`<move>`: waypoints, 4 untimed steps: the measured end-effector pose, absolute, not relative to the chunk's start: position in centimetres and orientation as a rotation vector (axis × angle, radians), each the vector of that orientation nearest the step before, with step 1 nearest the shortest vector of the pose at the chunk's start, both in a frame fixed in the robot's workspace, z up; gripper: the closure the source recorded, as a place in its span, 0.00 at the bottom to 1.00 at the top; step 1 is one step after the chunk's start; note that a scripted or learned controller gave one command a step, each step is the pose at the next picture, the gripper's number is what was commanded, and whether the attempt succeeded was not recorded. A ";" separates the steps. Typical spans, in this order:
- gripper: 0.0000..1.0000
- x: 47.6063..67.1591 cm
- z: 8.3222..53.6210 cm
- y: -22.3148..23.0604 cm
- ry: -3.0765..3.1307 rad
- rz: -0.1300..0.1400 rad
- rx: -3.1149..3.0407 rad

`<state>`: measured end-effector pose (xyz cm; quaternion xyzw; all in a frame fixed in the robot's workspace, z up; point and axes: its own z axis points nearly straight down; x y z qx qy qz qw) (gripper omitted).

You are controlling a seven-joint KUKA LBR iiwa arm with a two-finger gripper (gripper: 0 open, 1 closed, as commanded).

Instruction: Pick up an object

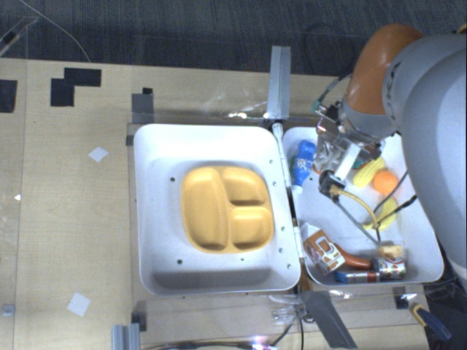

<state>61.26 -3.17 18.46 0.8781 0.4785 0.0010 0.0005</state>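
Note:
The right bin (423, 250) holds several small things. A blue bottle (303, 160) lies at its far left, close to the divider. An orange ball (385, 181) and a yellow piece (367, 170) lie on the right, partly under the arm. A brown printed box (323, 251), a red-brown stick (355, 259) and a small can-like thing (390, 270) lie along the near edge. My gripper (327, 165) hangs low over the far part of this bin, just right of the blue bottle. Nothing is seen held in it.
A yellow divided tray (225, 208) lies in the middle of the left bin (157, 195). The grey arm with its orange band (379, 71) covers the right bin's far right part. A metal post (279, 86) stands behind the divider.

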 end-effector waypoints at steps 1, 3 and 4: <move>1.00 56.3 18.4 -5.1 0.828 0.000 3.032; 1.00 63.1 28.2 -5.7 0.766 0.013 3.045; 1.00 61.7 24.1 -17.0 0.624 -0.003 3.077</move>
